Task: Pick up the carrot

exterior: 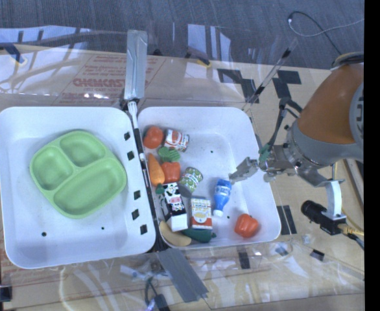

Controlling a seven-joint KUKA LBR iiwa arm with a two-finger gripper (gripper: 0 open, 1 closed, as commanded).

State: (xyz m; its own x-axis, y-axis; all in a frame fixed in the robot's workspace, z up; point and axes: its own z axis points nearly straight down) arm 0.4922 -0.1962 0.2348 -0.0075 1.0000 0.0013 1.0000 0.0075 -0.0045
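**Bins at close range**

Right bin (261, 149): glossy red pepper (246, 225), juice carton (201, 213), blue bottle (222, 195), tapered orange carrot (155, 170) against left wall. Left bin (8, 193): smooth green divided plate (78, 172). Gripper (245, 169) above right bin's right side; fingers' state impossible to tell.

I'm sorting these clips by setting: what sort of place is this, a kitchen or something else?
Most likely a robot lab bench, not a kitchen. A robot arm reaches over two white bins set on taped cardboard, and the right bin holds toy food such as a carrot and a small blue bottle.
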